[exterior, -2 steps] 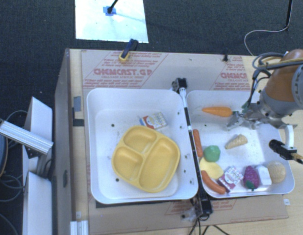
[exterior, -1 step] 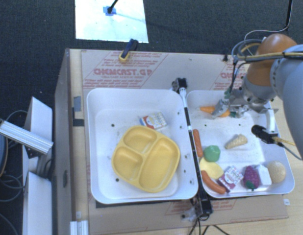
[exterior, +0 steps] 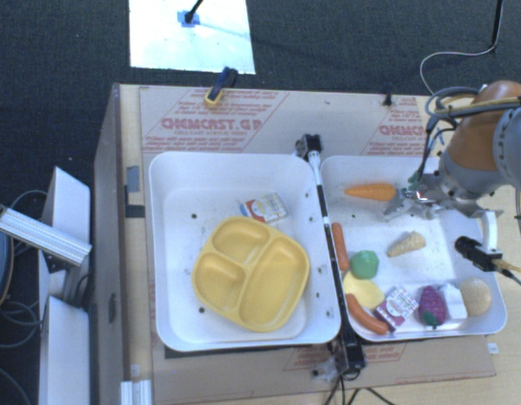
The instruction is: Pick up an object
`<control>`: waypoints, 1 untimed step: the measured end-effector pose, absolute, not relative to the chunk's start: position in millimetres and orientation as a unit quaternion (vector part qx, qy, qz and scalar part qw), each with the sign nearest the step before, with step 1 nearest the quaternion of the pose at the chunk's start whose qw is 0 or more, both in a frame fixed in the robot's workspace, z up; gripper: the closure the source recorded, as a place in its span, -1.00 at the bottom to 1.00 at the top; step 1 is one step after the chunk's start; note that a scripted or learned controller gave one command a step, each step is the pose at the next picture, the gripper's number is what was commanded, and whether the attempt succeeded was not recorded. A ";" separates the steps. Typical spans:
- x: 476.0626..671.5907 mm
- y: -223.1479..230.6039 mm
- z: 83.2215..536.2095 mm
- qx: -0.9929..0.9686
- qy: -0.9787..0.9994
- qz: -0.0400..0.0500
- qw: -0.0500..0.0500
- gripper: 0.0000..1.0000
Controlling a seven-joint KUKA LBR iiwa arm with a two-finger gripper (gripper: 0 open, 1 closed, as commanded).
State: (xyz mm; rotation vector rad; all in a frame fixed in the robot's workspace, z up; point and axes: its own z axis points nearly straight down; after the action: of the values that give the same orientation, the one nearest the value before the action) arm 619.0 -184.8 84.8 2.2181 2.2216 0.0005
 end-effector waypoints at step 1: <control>565.3 -175.4 84.3 0.707 0.707 0.000 0.000 -1.00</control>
State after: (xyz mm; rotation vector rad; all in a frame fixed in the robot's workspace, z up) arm 565.3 -175.4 84.3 2.2201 2.2218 0.0010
